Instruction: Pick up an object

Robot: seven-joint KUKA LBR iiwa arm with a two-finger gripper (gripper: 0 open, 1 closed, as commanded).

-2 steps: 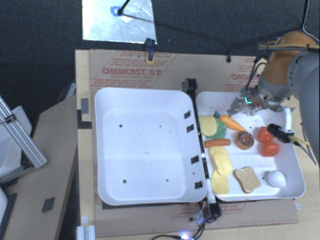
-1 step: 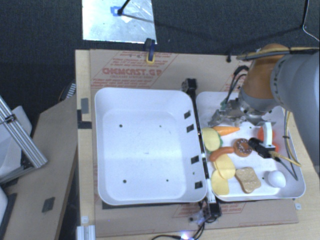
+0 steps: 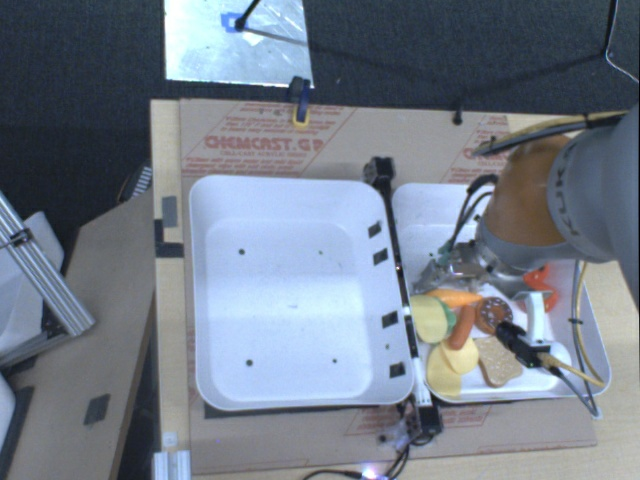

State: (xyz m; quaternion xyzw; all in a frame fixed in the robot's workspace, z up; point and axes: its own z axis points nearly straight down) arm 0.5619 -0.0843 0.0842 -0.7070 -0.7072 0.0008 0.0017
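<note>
You cannot tell the pincer (image 3: 452,264) state — nothing is lifted yet, with the carrot (image 3: 458,296) just below it.

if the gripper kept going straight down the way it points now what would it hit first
Probably the orange carrot-like piece atop the pile of toy food in the right bin. The gripper hangs just above it, the pale yellow piece close beside. Depth is hard to judge from this slanted view.

Brown board (image 3: 270,133) under both bins — a blue-yellow clamp (image 3: 299,101) at its top edge.
</note>
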